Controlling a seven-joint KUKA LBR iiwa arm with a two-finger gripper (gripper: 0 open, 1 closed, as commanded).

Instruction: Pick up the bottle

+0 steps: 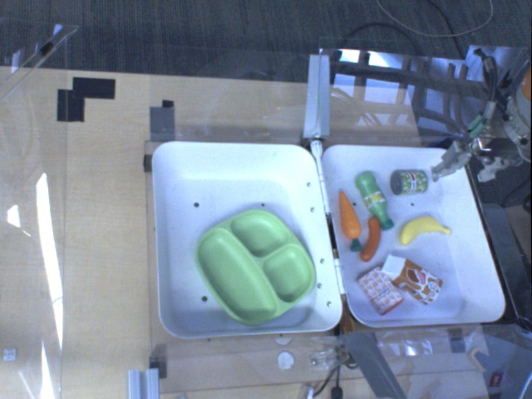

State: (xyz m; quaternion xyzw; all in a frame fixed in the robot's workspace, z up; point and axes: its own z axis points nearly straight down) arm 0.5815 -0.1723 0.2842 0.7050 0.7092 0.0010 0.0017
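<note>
1. The left bin (170, 223) sits on the wooden tabletop (83, 248) and carries a green divided plate (253, 264), set at a slant, with nothing in its three compartments. It plays no part in the pick.

2. In the right bin (482, 293), nearest the shared wall, an orange carrot (348, 214) lies lengthwise, and just right of it a reddish sausage-shaped piece (371, 239).

3. The bottle (373, 198), green with a pale label, lies on its side in the upper-left part of that bin, between the carrot and a small green can (409, 181), its lower end touching or almost touching the reddish piece. It is on the bin floor, so the lift has not begun.

4. Farther right lie a yellow banana (423, 229) and, below it, two small printed cartons (399, 285).

5. The hand (445, 163) hangs at the bin's upper-right rim, just right of the can and apart from the bottle. Nothing is between its fingers; whether they are released or clenched cannot be told.

6. Judgement: everything is left to do — move left past the can, descend, close on the bottle and raise it.
</note>
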